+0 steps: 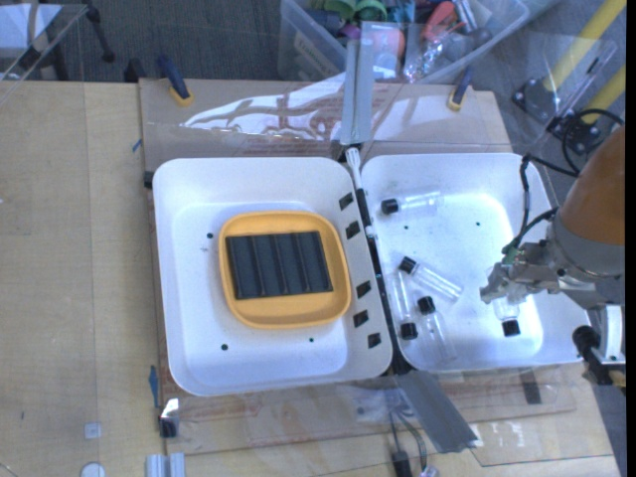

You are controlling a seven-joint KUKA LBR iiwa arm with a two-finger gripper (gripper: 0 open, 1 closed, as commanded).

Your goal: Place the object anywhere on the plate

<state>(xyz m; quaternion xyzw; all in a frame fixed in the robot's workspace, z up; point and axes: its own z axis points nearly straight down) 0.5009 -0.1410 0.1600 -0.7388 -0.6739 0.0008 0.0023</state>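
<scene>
A yellow plate (285,268) with a dark ridged centre lies in the left bin (189,266). Several clear vials with black caps lie in the right bin (467,182): one near the back (415,204), one in the middle (431,281), and two close together near the front left (429,324). My gripper (509,296) hangs low over the right side of the right bin. A black-capped piece (511,327) lies just below and in front of it. I see nothing clearly held.
A divider with black clips (360,256) runs between the two bins. A clear tub of colourful items (397,8) stands behind the bins. Cables (581,127) trail at the right, near the arm.
</scene>
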